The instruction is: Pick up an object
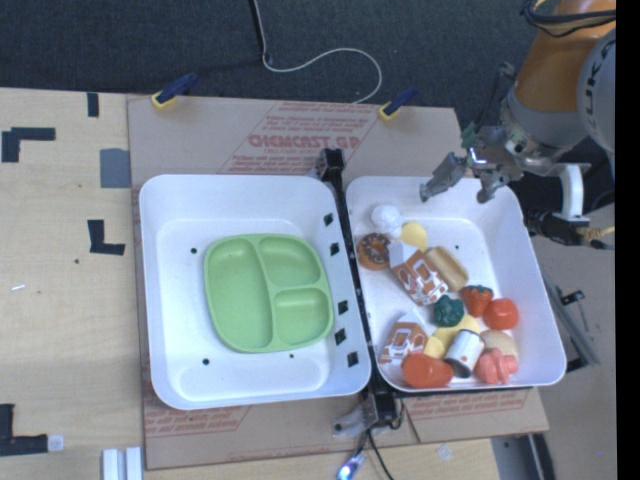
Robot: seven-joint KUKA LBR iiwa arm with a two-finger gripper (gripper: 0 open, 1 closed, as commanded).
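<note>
**Gripper hangs spread over the far corner of the toy-filled bin**

The grey two-finger gripper [462, 180] sits at about two o'clock in the frame, above the far rim of the right shallow white plastic bin [530, 258]. Its two fingers stand apart with nothing between them.

The objects to pick lie below it, toward five o'clock from the gripper. A small white rounded toy [385, 215] and a yellow pear-shaped piece [413, 235] are nearest. Just beside them is a brown chocolate doughnut with sprinkles [373, 251], then a hot-dog bun toy [443, 267]. Further toward six o'clock are a dark green broccoli-like piece [448, 311], an orange-red tomato-like ball [500, 314] and a red rounded toy [427, 371], crowded together.

At nine o'clock from this pile, the left shallow white plastic bin [170, 298] holds a light green plastic plate with three compartments [268, 291].
</note>
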